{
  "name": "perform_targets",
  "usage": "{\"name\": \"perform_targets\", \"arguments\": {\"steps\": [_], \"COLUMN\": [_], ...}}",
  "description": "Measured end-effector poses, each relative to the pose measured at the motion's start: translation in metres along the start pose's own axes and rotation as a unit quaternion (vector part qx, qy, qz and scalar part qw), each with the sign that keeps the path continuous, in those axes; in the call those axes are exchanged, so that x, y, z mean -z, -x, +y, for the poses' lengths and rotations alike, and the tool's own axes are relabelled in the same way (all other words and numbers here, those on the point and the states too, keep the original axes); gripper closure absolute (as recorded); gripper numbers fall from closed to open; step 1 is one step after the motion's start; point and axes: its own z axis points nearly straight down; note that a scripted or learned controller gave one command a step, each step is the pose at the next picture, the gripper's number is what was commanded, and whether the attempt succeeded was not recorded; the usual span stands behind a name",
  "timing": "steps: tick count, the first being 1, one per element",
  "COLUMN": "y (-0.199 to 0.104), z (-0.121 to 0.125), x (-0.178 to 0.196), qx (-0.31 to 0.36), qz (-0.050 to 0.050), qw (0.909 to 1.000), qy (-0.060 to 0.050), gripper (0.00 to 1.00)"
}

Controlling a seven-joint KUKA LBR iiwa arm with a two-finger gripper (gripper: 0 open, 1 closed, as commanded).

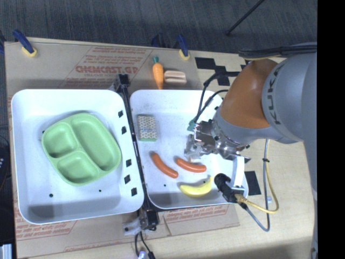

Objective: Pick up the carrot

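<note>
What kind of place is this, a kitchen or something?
More likely a robot test lab: a big arm reaches over white bins clamped to cardboard, holding toy food like a banana and a green plate.

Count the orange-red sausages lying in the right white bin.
2. One orange-red sausage lies left of centre; the other lies beside it, just under the gripper. The arm may hide more.

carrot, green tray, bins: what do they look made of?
Carrot: likely moulded plastic toy; even orange, stubby, green top.
Green tray: probably matte plastic; one flat colour, rounded moulded compartments.
Bins: look like thin formed white plastic; smooth, rounded corners, soft sheen. Cannot be sure from the view.
</note>
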Motion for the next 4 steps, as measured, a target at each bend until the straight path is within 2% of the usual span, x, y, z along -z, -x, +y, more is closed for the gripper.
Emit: {"name": "perform_targets", "arguments": {"steps": [1,2,3,4], "y": [0.066,-0.058,-0.123,-0.084], "z": [0.004,-0.031,-0.043,-0.038], "x": [0.160,0.091,-0.019,-0.019], "qx": [0.088,0.140,0.037,-0.155], "qz": [-0.001,-0.001,-0.001,0.000], "qw": [0.9961,0.9901,0.9993,0.9879], "qy": [0.003,0.001,0.000,0.001], "gripper": [1.00,1.00,1.00,1.00]}}
